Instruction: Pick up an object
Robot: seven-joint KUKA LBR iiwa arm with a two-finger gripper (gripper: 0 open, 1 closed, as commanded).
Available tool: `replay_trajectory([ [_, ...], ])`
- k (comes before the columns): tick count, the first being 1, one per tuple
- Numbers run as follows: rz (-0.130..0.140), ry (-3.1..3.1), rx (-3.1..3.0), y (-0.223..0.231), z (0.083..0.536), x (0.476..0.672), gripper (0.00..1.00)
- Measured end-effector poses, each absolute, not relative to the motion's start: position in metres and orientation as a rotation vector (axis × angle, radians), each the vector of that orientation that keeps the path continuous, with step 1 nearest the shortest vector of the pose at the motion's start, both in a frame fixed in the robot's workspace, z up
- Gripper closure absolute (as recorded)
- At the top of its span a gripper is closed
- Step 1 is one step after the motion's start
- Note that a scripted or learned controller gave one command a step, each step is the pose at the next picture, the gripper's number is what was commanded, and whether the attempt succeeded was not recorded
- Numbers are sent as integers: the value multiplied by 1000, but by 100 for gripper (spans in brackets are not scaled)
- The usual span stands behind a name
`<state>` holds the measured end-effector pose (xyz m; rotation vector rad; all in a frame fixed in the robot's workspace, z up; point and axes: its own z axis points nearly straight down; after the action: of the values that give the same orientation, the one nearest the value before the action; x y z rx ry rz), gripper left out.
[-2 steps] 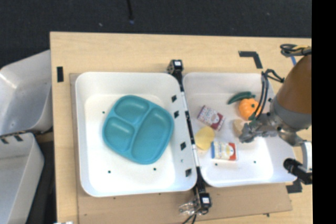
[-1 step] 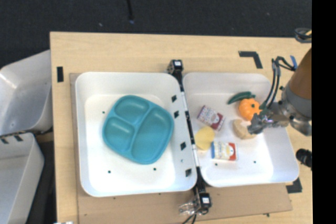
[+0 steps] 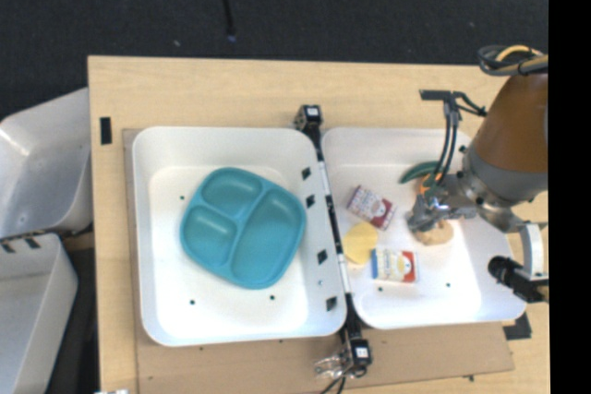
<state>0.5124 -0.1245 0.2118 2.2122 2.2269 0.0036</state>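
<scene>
Camera view shows a tan round object in the right bin, directly under the gripper; whether the fingers are spread or closed on it I cannot tell. A yellow disc, a red packet and a white carton lie close by. A poor descent could nudge the round piece aside or snag a neighbour.

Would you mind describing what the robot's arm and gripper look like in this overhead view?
The arm is a rounded, bulky body with a broad orange-brown band above a grey wrist section. Dark and green cables loop along its left side, and a yellow-and-black cable bundle sits at its top. The gripper is a small grey metallic assembly at the wrist's end.
</scene>
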Motion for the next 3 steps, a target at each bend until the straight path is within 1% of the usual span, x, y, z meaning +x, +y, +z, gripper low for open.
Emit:
replay_trajectory([
  [1, 3, 2230, 2213, -72, 212, 519, 100],
  [2, 3, 2229, 2213, -23, 206, 534, 100],
  [3, 5, 2231, 2212, 35, 220, 551, 100],
])
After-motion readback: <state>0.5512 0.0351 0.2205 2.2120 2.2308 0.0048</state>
